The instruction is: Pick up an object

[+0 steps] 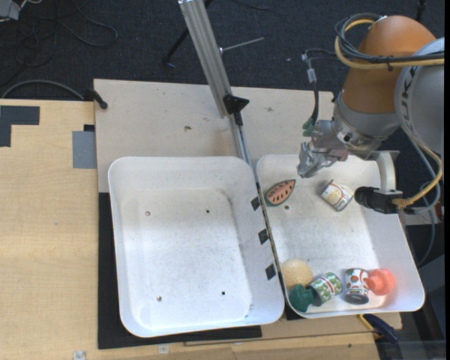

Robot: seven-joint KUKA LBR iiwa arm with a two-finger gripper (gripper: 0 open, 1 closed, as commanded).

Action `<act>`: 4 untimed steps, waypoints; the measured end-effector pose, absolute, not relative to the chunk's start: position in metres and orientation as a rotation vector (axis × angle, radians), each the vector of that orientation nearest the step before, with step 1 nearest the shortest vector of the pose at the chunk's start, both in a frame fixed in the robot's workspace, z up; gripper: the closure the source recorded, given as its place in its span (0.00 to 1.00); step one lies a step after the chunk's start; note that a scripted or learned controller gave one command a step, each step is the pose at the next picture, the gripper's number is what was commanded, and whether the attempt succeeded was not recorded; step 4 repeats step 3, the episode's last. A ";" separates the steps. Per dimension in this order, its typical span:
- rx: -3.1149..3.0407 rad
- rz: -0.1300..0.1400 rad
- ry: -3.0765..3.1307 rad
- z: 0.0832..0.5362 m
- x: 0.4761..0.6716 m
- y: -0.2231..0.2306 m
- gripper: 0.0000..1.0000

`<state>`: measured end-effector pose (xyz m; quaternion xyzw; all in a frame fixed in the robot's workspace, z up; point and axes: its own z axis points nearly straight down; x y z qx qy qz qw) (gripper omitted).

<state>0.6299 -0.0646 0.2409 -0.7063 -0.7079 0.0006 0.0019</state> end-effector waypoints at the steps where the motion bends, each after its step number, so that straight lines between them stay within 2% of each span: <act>1: -2.214 0.002 -2.222 0.243 0.629 -0.020 1.00; 2: -2.214 0.002 -2.223 0.249 0.623 0.035 1.00; 3: -2.213 0.004 -2.223 0.239 0.606 0.090 1.00; 4: -2.213 0.004 -2.223 0.239 0.606 0.090 1.00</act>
